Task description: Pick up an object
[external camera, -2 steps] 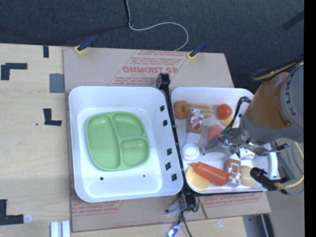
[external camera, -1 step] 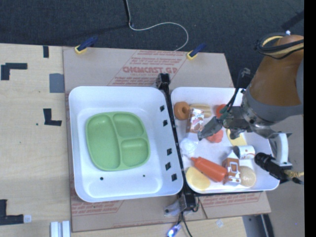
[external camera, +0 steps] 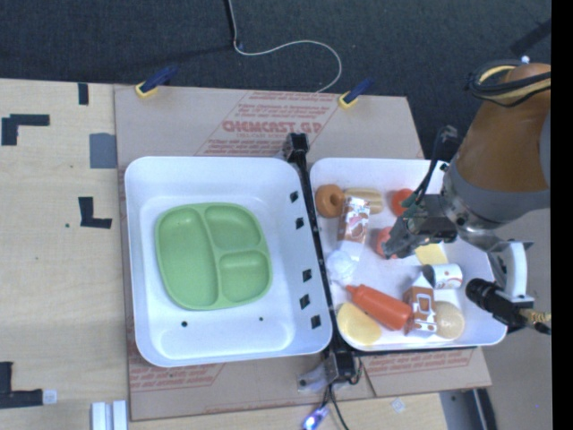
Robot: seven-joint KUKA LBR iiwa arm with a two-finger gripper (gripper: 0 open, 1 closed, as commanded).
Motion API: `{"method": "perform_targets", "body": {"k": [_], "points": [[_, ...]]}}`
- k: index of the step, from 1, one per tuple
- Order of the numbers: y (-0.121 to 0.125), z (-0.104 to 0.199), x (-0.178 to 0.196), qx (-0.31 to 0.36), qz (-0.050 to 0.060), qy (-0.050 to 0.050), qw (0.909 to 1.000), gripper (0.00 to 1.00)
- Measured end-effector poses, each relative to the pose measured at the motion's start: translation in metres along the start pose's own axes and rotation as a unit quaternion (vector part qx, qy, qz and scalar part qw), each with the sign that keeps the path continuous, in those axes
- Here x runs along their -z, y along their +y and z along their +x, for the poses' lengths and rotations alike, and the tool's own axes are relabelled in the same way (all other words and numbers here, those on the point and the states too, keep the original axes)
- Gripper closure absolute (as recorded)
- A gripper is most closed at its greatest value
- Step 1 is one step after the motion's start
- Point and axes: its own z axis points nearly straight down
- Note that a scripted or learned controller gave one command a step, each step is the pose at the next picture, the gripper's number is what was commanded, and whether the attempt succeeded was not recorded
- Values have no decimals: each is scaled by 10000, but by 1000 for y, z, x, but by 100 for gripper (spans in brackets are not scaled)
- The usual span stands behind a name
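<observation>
The right bin (external camera: 405,166) holds several small toy foods: a brown doughnut (external camera: 329,199), a red-brown packet (external camera: 354,219), an orange-red bottle shape (external camera: 380,305), a yellow disc (external camera: 360,326), a white crumpled piece (external camera: 341,262), a yellow wedge (external camera: 431,254) and a white cup (external camera: 447,276). My gripper (external camera: 397,243) hangs low over the middle of that bin, by a small red object (external camera: 382,238) at its tip. I cannot make out how its dark fingers stand. The arm comes in from the right and covers the bin's right part.
The left bin (external camera: 143,240) bears a green divided plate (external camera: 213,254). Both bins rest on a cardboard sheet (external camera: 260,124) held by clips. A white cable (external camera: 286,47) loops across the dark floor behind.
</observation>
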Motion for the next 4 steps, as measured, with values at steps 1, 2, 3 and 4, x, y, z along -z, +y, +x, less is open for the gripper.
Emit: {"method": "perform_targets", "body": {"k": [1,2,3,4], "points": [[0,109,18,53,-11,13,10000,100],[1,161,111,32,-54,14,10000,100],[0,196,87,5,8,-7,10000,100],[0,195,98,2,8,-14,10000,100]]}}
